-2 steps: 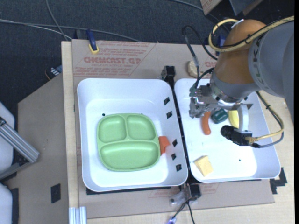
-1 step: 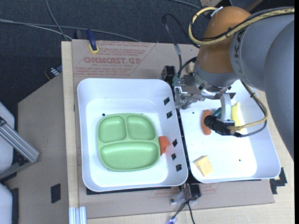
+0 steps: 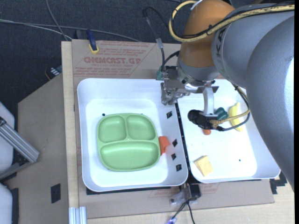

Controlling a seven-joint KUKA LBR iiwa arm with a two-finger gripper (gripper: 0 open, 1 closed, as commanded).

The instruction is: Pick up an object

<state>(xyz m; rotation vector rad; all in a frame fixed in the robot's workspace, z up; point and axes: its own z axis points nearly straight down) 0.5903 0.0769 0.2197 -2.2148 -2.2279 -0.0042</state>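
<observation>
Arm (image 3: 261, 55) looms up and right of the plate (image 3: 128, 141), bent down so that the gripper (image 3: 169, 93) hangs just past the plate's upper right corner, about where the two bins meet. I cannot tell how far it is open, and I see nothing held in it. That pose looks like a start for a reach into either bin.

The plate lies flat in the left bin (image 3: 86, 125) and takes up most of its floor, likely too broad to grasp. Likelier picks are the orange block (image 3: 163, 145), tight against the plate's right edge, and the yellow block (image 3: 203, 165), right of the plate in the right bin (image 3: 233, 157).

Both bins rest on cardboard (image 3: 117, 57), pinned by a clamp (image 3: 92, 42) beyond the plate. Dark carpet (image 3: 28, 41) lies around.
</observation>
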